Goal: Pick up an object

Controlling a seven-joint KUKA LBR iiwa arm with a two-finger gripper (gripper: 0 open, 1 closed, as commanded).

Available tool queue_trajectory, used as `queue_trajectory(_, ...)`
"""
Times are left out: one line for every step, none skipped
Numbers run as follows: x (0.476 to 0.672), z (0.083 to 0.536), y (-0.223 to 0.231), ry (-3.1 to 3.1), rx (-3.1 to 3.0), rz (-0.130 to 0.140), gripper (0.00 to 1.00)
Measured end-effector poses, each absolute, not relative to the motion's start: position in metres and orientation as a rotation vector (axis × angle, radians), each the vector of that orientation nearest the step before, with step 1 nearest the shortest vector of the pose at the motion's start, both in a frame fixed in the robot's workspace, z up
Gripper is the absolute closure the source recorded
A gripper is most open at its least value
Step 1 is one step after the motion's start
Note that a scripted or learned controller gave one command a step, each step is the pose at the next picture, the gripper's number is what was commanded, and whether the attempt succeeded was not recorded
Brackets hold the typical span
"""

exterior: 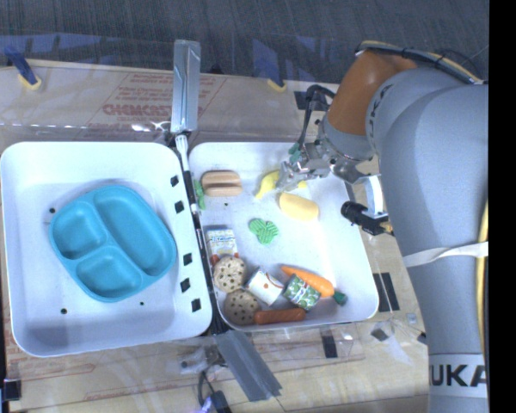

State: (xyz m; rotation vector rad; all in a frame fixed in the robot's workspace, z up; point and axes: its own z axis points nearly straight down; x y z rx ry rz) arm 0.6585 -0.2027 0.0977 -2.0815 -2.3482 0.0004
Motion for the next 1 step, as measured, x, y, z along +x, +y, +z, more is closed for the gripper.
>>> queue_trajectory(0.6575, 0.0955, -0.2025, -2.346, -2.077, 0.006, 0.00)
